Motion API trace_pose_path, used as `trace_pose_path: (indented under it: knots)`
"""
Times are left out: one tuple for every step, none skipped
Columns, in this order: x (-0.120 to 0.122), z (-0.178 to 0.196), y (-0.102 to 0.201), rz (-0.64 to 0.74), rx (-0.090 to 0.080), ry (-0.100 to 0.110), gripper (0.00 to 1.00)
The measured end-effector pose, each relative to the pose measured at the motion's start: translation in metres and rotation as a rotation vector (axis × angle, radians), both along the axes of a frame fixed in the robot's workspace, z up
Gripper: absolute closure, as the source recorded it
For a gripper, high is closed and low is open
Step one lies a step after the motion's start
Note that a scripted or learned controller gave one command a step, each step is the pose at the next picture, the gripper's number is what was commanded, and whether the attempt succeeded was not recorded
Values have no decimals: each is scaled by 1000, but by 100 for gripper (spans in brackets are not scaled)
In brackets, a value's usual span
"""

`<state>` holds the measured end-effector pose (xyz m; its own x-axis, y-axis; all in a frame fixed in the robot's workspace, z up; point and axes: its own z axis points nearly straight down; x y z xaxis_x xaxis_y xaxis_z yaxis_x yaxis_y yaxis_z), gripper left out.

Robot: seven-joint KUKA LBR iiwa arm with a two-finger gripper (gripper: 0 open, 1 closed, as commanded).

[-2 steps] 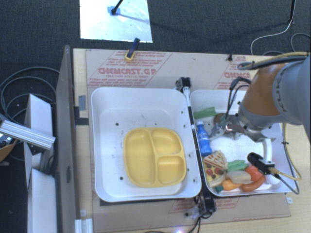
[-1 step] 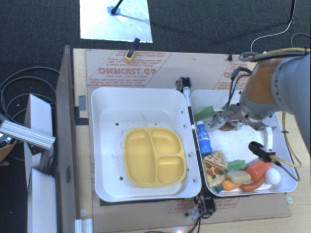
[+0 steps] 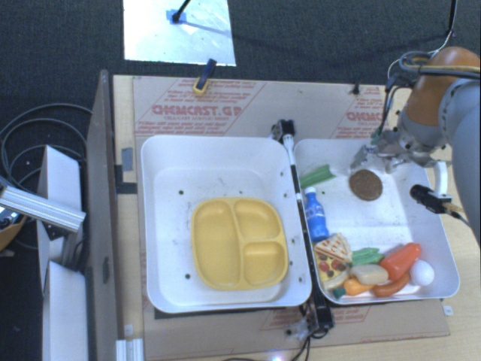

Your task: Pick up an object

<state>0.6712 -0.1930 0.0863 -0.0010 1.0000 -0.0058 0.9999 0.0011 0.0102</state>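
In the camera view, the grey arm's hand (image 3: 373, 155) hovered at the upper right of the frame, over the far edge of the right-hand shallow white bin (image 3: 443, 235). Whether it was spread or pressed together could not be told. Just below it lay a flat round brown disc (image 3: 366, 185), seemingly the likeliest thing to pick up, since it lay apart from the other items; being round, it had no long axis. A blue plastic bottle (image 3: 315, 214) lay along the bin's left wall, cap toward the top. Toy foods crowded the lower corner. A yellow divided tray (image 3: 240, 241) sat flat in the left-hand bin (image 3: 169, 171).
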Motion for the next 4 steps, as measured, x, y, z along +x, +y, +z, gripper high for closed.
trace_pose_path:
  knots:
    - [-47, 13, 23, 0, 6, 11, 0]
    - [-42, -2, -7, -1, 4, 7, 0]
    - [-41, 10, -6, 2, 4, 5, 100]
    - [-8, 6, 44, 8, 6, 5, 100]
